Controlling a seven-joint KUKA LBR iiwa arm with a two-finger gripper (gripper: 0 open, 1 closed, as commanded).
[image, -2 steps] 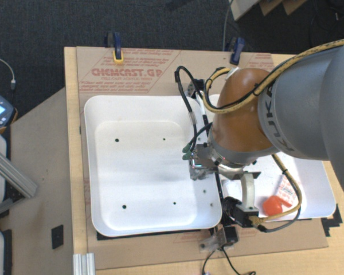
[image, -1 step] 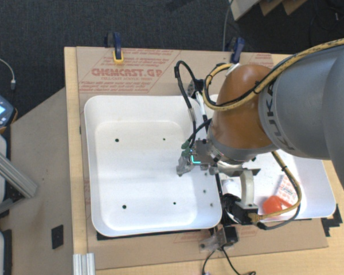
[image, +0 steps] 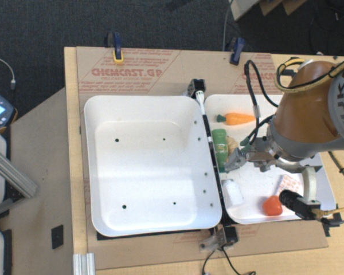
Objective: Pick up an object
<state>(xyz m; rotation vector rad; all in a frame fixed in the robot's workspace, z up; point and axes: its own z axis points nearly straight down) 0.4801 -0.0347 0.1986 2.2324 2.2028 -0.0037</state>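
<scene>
claw (image: 236, 160) hovering low in the right bin (image: 327, 195), beside the green bottle (image: 219, 146)

the green bottle is lying along the right bin's left wall, with the claw's grey tip just beside its lower end; whether the claw is open or closed cannot be told. an orange carrot (image: 238, 118) is lying near the bin's far end, a red-orange ball (image: 272, 205) is sitting near its front, and a small white piece (image: 233, 192) is resting by the left wall. the left bin (image: 103, 211) is sitting alongside on the tabletop (image: 80, 96).
</scene>
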